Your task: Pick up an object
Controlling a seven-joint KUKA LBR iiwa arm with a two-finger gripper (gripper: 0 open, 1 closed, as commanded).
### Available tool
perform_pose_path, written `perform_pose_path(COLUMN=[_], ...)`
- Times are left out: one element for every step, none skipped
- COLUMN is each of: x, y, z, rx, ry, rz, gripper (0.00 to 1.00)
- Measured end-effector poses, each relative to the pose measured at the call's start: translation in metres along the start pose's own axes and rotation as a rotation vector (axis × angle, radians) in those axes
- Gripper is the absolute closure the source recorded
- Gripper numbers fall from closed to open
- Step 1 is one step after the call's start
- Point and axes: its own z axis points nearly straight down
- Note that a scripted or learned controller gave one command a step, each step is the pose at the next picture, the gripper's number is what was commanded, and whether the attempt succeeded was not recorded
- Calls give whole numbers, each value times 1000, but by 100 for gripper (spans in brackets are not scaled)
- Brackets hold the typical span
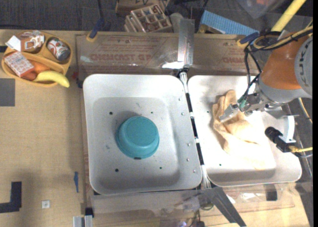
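A crumpled tan cloth [229, 121] lies in the right bin [243, 169], left of its middle. The gripper [229, 113] reaches in from the right and sits low over the cloth's upper part, its metal tips against the folds. A teal bowl [138, 136] rests upside down in the middle of the left bin [99, 97]. The grey arm with its orange band [285, 69] hangs over the right bin's far right side.
A yellow tray [35, 62] with a banana and food packets sits on the bench at the far left. Black cables and a black fitting [278, 139] hang by the arm over the right bin's right rim. Boxes and clutter stand behind the bins.
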Motion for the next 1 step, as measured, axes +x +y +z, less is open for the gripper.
perform_pose_path(x=[-10], y=[-36], z=[19], rx=[7], ry=[2], rz=[-68], gripper=[0])
